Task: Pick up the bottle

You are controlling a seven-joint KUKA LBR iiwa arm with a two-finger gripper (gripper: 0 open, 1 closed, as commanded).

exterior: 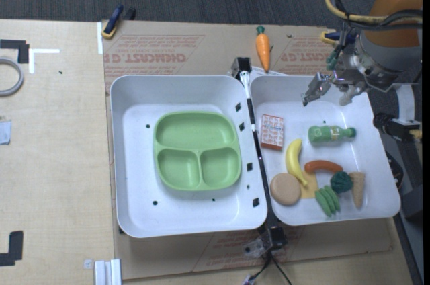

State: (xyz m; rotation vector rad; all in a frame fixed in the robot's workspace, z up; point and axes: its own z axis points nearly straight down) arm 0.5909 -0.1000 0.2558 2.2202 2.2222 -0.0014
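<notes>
Above, the gripper (329,91) hangs open — green bottle (330,134) lies just below.

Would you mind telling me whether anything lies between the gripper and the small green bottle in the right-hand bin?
Nothing visible does. The two-finger gripper hangs over the right white bin's far end, and the small green bottle lies on its side just nearer the camera, with bare bin floor between them.

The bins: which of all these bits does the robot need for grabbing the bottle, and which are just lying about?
Needed: bottle, gripper.

Lying about: banana, sausage, cracker box, broccoli, cone, bun, green tray, carrot outside the bins.
</notes>
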